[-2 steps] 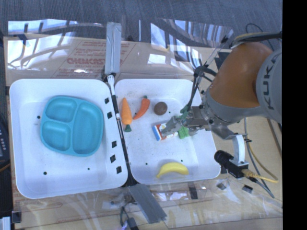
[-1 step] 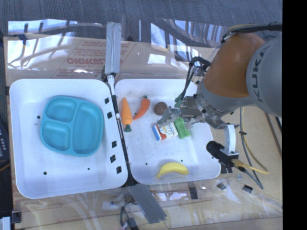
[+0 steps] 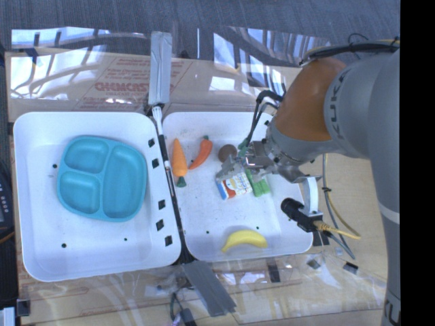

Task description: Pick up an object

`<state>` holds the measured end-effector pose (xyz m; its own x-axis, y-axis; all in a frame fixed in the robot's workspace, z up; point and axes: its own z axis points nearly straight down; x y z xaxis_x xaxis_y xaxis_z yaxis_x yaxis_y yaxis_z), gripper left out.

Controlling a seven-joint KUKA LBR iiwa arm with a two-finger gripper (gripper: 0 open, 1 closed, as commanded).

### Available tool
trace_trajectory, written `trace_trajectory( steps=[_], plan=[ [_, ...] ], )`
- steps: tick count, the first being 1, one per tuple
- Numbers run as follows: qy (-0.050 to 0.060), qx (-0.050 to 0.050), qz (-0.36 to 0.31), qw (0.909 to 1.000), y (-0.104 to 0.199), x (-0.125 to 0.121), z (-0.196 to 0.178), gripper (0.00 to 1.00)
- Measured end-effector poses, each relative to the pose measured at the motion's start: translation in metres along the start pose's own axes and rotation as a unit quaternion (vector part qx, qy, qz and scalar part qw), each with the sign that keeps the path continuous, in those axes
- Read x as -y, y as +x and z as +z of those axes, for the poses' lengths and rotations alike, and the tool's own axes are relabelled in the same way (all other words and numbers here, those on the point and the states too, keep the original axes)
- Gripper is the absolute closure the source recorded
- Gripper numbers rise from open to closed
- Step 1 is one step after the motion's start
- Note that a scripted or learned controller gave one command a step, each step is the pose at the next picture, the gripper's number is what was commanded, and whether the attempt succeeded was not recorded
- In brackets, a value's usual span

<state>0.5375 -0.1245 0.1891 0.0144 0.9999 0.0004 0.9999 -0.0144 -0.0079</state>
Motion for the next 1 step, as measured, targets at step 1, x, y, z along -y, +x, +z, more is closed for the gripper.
trace_trajectory(
  steps=[1],
  plan=[
    [-0.010,0.002,-0.021,0.9997,-0.0268,-0.0240,0.0911,0.00]
  ],
)
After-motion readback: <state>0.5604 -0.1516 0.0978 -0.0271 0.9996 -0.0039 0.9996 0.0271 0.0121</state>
